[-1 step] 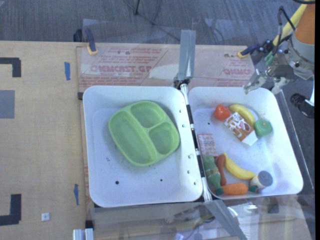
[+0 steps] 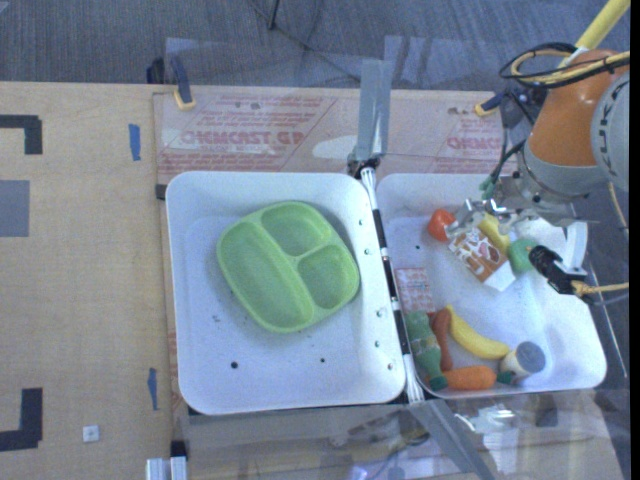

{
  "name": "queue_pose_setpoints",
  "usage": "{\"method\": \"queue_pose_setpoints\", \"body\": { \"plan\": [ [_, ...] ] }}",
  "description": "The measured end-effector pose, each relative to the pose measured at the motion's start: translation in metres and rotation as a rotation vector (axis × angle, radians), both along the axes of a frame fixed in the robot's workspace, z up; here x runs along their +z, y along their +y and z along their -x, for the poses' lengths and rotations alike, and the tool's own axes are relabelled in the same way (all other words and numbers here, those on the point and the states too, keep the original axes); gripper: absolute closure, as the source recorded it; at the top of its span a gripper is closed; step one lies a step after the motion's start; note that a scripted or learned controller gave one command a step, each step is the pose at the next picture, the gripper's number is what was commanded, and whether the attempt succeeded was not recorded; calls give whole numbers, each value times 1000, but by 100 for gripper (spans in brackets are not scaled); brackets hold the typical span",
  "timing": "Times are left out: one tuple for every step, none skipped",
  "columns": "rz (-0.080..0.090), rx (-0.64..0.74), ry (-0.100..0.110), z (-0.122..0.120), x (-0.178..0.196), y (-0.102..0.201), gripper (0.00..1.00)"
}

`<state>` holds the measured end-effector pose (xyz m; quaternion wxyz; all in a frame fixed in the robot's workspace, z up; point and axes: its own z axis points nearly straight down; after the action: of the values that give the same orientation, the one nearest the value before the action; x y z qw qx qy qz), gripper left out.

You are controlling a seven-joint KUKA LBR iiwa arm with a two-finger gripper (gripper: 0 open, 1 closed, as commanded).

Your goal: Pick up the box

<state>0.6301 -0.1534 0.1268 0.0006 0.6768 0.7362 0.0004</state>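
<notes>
The box [image 2: 480, 256] is a small orange and white carton lying tilted in the upper middle of the right bin [image 2: 570, 313]. My gripper [image 2: 490, 214] hangs low over the bin's back part, right above the box's upper end and close to it. The grey wrist and its orange band stand above it at the right. Whether the gripper touches the box I cannot tell.
Around the box lie a red-orange ball [image 2: 440, 225], a yellow piece [image 2: 492, 234] and a green piece [image 2: 522, 256]. A flat card [image 2: 413, 286], a banana [image 2: 475, 340], a carrot [image 2: 468, 378] and a green bottle [image 2: 425, 343] lie nearer the front. The left bin [image 2: 200, 368] holds a green divided plate [image 2: 288, 265].
</notes>
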Motion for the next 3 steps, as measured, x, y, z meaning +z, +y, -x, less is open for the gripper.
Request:
{"method": "queue_pose_setpoints", "body": {
  "plan": [
    [2,5,-3,7,141,-56,0],
    [0,54,0,42,96,-70,0],
    [1,75,-26,17,-14,-68,0]
  ]
}}
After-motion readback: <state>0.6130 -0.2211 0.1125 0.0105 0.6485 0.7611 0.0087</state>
